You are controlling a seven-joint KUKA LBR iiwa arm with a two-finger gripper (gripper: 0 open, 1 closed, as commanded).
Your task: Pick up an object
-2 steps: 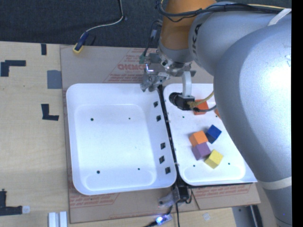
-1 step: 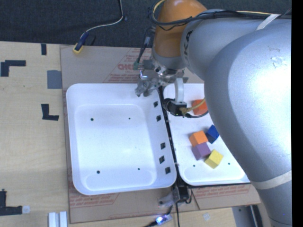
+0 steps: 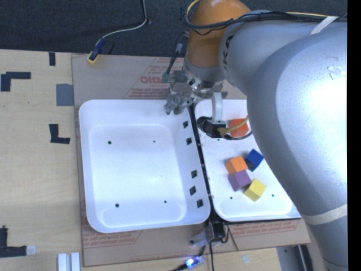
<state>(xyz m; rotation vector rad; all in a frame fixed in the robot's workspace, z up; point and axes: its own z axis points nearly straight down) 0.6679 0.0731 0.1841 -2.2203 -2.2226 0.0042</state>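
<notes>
Several small blocks lie in the right bin: an orange one, a blue one, a purple one and a yellow one. An orange-red object sits further back, partly hidden by the arm. My gripper hangs over the back right corner of the left bin, close to the divider between the bins. Its fingers stand slightly apart with nothing between them. It is well away from the blocks, to their upper left.
The big grey arm covers the right bin's back and right side. A black part on the wrist hangs over the right bin's back left. A cable with a yellow plug lies behind the bins.
</notes>
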